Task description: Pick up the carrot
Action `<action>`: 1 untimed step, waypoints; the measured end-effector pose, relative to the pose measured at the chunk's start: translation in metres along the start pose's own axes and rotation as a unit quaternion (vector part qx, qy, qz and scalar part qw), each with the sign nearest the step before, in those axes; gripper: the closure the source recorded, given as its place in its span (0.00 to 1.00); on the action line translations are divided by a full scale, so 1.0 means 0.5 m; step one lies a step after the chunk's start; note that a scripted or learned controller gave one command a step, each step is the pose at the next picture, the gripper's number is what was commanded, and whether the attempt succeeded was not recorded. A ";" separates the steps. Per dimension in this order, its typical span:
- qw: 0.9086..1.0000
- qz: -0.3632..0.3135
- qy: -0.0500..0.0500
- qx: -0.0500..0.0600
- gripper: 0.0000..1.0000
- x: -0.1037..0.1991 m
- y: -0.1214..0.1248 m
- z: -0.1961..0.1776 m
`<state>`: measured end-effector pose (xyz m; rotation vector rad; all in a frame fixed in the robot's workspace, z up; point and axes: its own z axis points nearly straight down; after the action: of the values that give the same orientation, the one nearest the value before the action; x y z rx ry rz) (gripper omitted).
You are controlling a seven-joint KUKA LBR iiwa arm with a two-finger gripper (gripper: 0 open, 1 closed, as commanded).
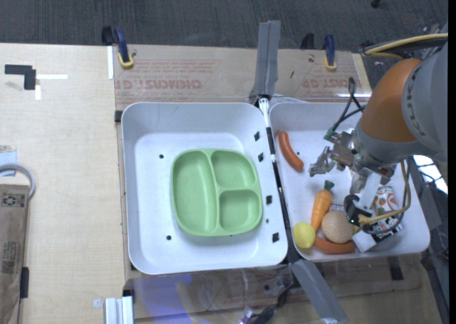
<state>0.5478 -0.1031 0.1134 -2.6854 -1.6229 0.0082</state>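
Observation:
The carrot (321,206) is orange with a small green top and lies tilted in the middle of the right bin (308,120), its green end pointing up. My gripper (323,164) hangs just above and slightly behind that green end, a short gap away from it. Nothing shows in the gripper. The grey arm with its orange band (388,112) reaches in from the right over the bin.
In the right bin a red sausage (290,151) lies at the back left. A yellow lemon (304,235), a tan egg-like ball (337,227) and a second sausage (333,246) crowd the carrot's lower tip. A printed packet (385,213) lies at the right. The left bin (142,194) holds a green divided plate (191,191).

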 end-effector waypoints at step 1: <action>1.000 0.001 -0.001 0.002 1.00 -0.002 0.001 -0.014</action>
<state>0.5479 -0.1042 0.1205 -2.6856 -1.6188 0.0125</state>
